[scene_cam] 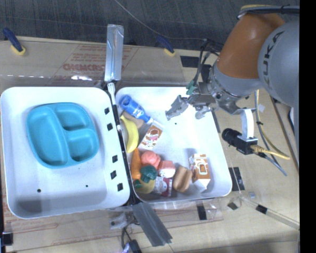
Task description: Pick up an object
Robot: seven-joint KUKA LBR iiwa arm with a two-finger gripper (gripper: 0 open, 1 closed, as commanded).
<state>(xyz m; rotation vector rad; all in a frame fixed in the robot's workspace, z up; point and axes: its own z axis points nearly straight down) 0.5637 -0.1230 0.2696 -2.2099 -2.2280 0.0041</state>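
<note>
1. Okay, nearest the camera: toy food is piling up along the right bin's (221,186) near edge, with a small printed carton (200,168), a hot dog bun (181,178), a green vegetable (148,173), a pink lump (150,158) and an orange carrot-like piece (136,165) crowding together.
2. A banana (129,133) is lying along the divider side, touching a small snack packet (151,136).
3. A blue bottle (132,108) is lying tilted just beyond the banana.
4. The left bin (21,194) is holding a blue divided tray (62,132).
5. The gripper (188,107) is hovering above the right bin's bare far floor, fingers spread apart with nothing between them, well apart from the food pile.
6. The grey arm with its orange band (250,38) is reaching in from the right.
</note>
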